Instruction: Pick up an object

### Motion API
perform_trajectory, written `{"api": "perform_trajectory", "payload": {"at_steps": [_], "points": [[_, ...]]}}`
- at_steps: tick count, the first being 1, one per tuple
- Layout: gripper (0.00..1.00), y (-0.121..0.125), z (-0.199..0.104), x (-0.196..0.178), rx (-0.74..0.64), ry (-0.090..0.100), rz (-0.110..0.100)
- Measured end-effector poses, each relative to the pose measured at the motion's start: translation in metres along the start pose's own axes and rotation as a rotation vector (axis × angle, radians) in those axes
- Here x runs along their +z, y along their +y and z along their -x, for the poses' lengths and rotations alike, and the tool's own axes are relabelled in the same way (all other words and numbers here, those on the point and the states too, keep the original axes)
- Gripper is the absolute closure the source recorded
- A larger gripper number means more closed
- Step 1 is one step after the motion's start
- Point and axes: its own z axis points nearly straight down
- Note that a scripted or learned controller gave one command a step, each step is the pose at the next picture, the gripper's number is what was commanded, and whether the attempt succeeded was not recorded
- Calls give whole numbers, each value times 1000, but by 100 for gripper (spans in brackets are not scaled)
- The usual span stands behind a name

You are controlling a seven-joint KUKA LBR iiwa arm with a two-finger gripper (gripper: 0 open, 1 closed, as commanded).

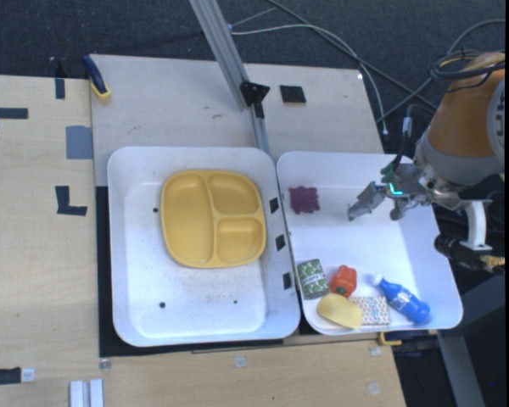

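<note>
My gripper (376,212) hangs over the upper right part of the right bin (424,253). It is open, with nothing between its fingers. A purple object (304,199) lies to its left in the same bin. Along the bin's near edge lie a green packet (311,276), a red object (343,280), a yellow object (339,311), a speckled card (374,309) and a blue bottle (404,301). All of these rest on the bin floor, apart from the gripper.
The left bin (136,253) holds a yellow divided plate (214,217). A metal pole (225,45) slants down to the gap between the bins. The grey and orange arm (467,134) comes in from the right above the right bin's far corner.
</note>
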Motion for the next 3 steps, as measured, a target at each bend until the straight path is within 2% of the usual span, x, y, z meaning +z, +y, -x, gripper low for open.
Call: {"api": "perform_trajectory", "payload": {"at_steps": [1, 2, 3], "points": [[0, 0, 0, -1, 0, 0, 1], [0, -11, 1, 58, 1, 0, -5], [0, -11, 6, 120, 1, -3, 3]]}}
